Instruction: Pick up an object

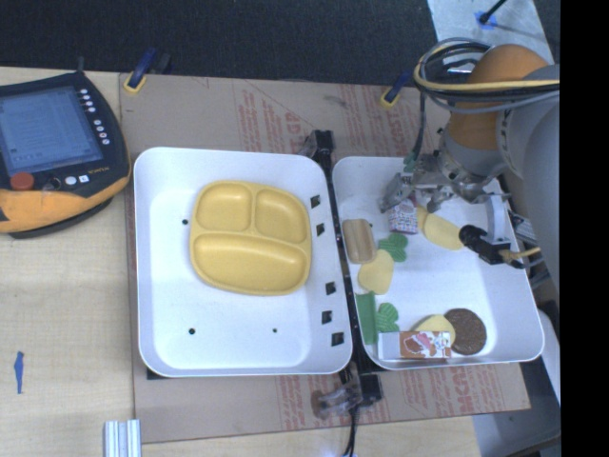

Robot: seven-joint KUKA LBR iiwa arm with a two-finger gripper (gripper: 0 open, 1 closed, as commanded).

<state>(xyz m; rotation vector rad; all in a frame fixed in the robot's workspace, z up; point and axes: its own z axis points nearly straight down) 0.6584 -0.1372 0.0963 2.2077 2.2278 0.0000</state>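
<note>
Camera view shows my tool (pixel 416 201) low in the right bin (pixel 509 346), over a small pale packet (pixel 404 220) just beside a yellow piece (pixel 440 229). I cannot tell how it stands or whether it has anything. I judge a straight descent on the packet best, clear of its neighbour.
</note>
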